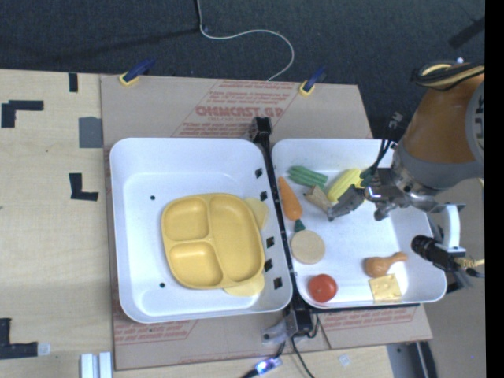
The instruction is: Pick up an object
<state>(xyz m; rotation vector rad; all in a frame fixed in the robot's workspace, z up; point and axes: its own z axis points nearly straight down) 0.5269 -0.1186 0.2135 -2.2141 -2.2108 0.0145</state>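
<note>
— Eight or so toy foods to choose from in the right bin (409, 296). Nearest, along the lower edge of the frame: a red tomato (321, 287) and a yellow cheese slice (386, 289), with a drumstick (383, 264) touching the slice from above.

— And the left bin (130, 211)?

— Just a yellow divided plate (213, 239), left of centre. No business there for now.

— Farther up, then?

— A round beige biscuit (307, 246), then an orange carrot (290, 199) close along the wall between the bins. Right of that, the gripper (350, 201), low over the middle of the right bin, reaching in from the right.

— Holding anything?

— Hard to say. Cannot tell from this angle whether open or closed. Right against a yellow corn cob (344, 183), with a small brownish piece (318, 198) just left of the tip and a green pod (307, 176) beyond, toward the upper left of that bin. Nothing clearly clear of the bin floor.

— So which step?

— Most likely the descent onto the corn cob, or the closing itself. Not yet a lift, by the look of things.

— Next move?

— Square up over the cob, close firmly across the narrow width, then rise straight. Worth avoiding the brownish piece and the pod, both crowded close. Beyond the bins, just cardboard (236, 109) on the worktop (47, 235) and a white cable (252, 36) at the top of the frame.
</note>
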